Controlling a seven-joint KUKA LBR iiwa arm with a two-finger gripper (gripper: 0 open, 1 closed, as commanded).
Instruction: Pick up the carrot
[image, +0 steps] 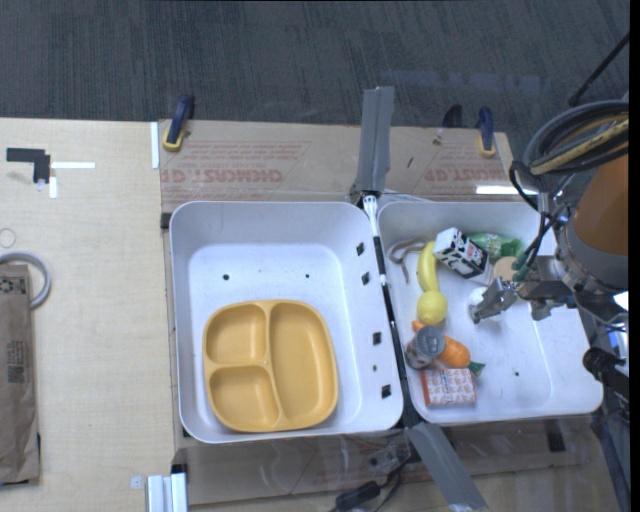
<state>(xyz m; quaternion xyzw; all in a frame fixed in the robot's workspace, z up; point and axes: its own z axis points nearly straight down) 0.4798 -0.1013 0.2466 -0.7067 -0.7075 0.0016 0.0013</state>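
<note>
- Camera view, starting at the left: your yellow tray (270, 365) with 3 compartments lies in the left bin (200, 240), well left of the carrot and out of any likely trouble.
- The carrot (455, 352) lies in the right bin (560, 395), close to that bin's left wall. A grey round object (427, 345) touches the carrot's left end, so a grasp placed too far left could catch that instead.
- Just above the carrot sits a yellow banana-shaped toy (430, 285), and just below it a small red-and-white packet (450, 386). You have 3 neighbours crowding 1 target; a finger coming down on any of them could push the carrot away or tip it.
- Up and right of the carrot, a black-and-white carton (460, 252) and a green item (497, 243) lie clear of it.
- The gripper (490, 300) hangs right of and above the carrot, apart from it, with nothing between its fingers. Whether the jaws stand wide or narrow you cannot tell from this angle, so do not assume they will straddle the carrot.
</note>
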